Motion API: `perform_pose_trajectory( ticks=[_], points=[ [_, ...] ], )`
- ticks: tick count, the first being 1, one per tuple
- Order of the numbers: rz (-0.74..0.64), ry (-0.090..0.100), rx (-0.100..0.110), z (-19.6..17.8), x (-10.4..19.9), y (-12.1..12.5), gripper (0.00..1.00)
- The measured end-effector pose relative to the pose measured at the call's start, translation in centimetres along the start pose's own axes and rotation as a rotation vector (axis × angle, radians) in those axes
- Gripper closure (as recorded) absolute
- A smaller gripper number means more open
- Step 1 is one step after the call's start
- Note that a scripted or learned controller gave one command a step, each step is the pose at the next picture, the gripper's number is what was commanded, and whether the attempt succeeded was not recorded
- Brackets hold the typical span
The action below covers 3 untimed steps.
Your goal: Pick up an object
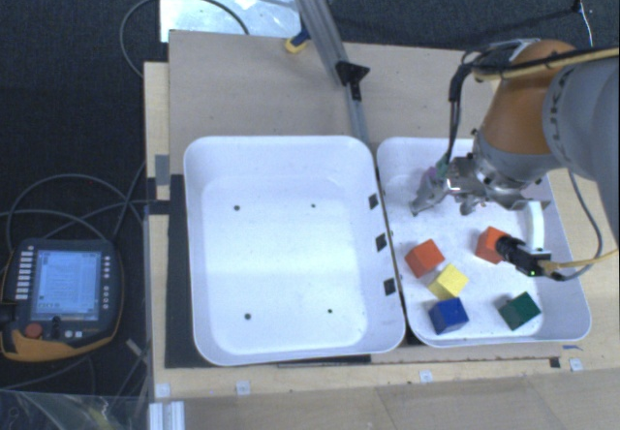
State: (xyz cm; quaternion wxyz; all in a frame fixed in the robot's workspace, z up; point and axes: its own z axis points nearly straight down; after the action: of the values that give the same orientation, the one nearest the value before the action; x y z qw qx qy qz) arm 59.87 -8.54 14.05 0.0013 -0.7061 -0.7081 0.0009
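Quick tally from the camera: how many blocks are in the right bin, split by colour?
Orange blocks: 2
Yellow block: 1
Blue block: 1
Green block: 1
Total: 5, all in the right bin.

The grey arm with its orange band point(518, 108) reaches over the right shallow white bin point(572, 322); its two-finger gripper point(448, 194) hangs above bare floor; nearby lie two orange cubes point(423, 257) point(491, 244), a yellow cube point(451, 280), a blue cube point(449, 314), a green cube point(519, 309); left white bin point(281, 157) alongside.
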Motion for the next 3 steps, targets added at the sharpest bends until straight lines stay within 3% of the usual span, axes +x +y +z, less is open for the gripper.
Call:
perform_pose_trajectory(
  ticks=[1, 2, 3],
  points=[
    [0.000, 0.000, 0.001, 5.2, 0.0, 0.0, 0.00],
    [-0.002, 0.000, -0.007, 3.8, 0.0, 0.2, 1.00],
    [0.000, -0.002, -0.009, -0.8, -0.6, 0.4, 1.00]
  ],
)
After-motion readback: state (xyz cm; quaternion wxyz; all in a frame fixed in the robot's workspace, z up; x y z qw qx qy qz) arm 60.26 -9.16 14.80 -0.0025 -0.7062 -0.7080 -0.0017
